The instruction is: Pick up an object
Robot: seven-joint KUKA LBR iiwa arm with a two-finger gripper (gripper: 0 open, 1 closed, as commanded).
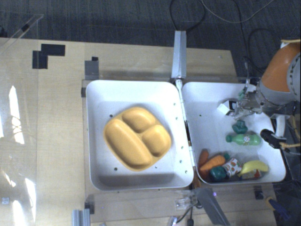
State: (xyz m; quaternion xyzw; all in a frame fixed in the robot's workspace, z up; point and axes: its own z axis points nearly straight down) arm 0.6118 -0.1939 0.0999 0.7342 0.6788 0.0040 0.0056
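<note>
My gripper [241, 108] hangs over the back right part of the right bin [207, 102], with the grey and orange arm reaching in from the right. Just below it in the view lies a small teal object [240, 126]. Beside that is a green bottle [244, 139] on its side. A white and black piece [225, 108] sits just left of the gripper. Along the bin's front edge lie a carrot [214, 162], a banana [254, 166], a dark teal item [218, 173] and a small printed box [231, 165]. I see nothing held.
The left bin [94, 126] holds a yellow three-part dish [137, 138] near its middle. A metal post [179, 55] stands behind the wall between the bins. Black cables [188, 13] run over the floor behind the bench.
</note>
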